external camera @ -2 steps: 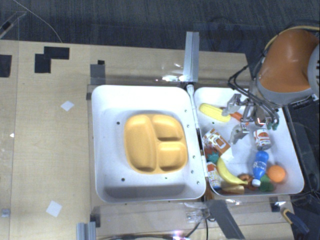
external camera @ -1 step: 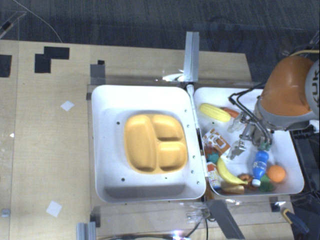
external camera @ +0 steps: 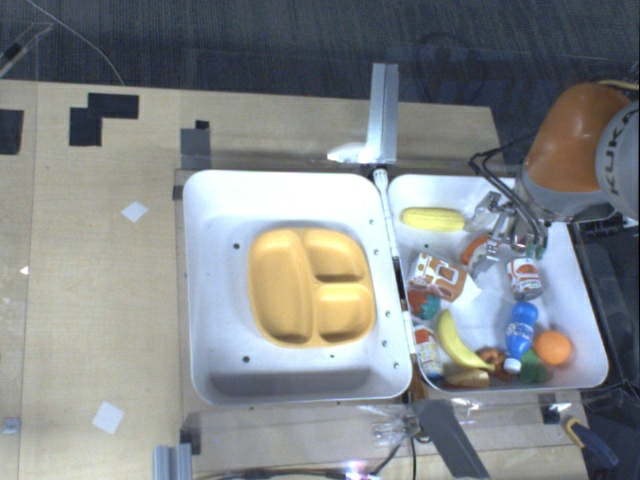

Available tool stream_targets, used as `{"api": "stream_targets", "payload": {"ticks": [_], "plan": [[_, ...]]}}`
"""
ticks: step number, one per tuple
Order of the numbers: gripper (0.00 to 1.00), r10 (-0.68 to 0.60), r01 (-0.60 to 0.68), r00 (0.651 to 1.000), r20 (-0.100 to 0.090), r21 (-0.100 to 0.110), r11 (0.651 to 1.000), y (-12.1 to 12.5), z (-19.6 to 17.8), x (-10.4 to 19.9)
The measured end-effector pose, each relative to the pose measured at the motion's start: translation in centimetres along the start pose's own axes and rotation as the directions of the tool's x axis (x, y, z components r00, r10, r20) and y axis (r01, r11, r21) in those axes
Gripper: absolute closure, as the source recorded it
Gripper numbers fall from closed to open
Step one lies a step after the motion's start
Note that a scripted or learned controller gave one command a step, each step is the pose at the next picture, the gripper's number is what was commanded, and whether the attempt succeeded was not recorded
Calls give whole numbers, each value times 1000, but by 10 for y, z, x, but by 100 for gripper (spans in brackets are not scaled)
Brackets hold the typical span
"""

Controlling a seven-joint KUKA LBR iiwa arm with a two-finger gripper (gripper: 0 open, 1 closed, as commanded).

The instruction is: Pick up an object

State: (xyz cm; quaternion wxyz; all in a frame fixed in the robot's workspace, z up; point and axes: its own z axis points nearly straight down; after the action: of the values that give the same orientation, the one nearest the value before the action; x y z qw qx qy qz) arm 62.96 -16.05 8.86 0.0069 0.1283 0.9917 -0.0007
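Down at the near rim of the right bin (external camera: 590,373), a banana (external camera: 457,340), a blue bottle (external camera: 519,330) and an orange (external camera: 552,348) crowd together. Up from them hangs the pincer (external camera: 503,236), low over that bin's far half; whether its tips are apart or together cannot be told. Just beside it lies a small can (external camera: 525,277), likeliest target, with a printed carton (external camera: 438,276) on the pincer's other side and a corn cob (external camera: 433,219) beyond. Risk looks plain: a round can may roll off one tip, or the pincer may nudge neighbours instead. Further out, the left bin (external camera: 215,268) holds a yellow tray (external camera: 310,285).
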Motion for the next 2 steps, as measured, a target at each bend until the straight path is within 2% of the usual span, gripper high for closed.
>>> {"api": "stream_targets", "payload": {"ticks": [1, 2], "plan": [[0, 175, -175, 984, -22, 4, 985, -26, 1, -41], [0, 358, -358, 934, -5, -1, 934, 44, 1, -2]]}}
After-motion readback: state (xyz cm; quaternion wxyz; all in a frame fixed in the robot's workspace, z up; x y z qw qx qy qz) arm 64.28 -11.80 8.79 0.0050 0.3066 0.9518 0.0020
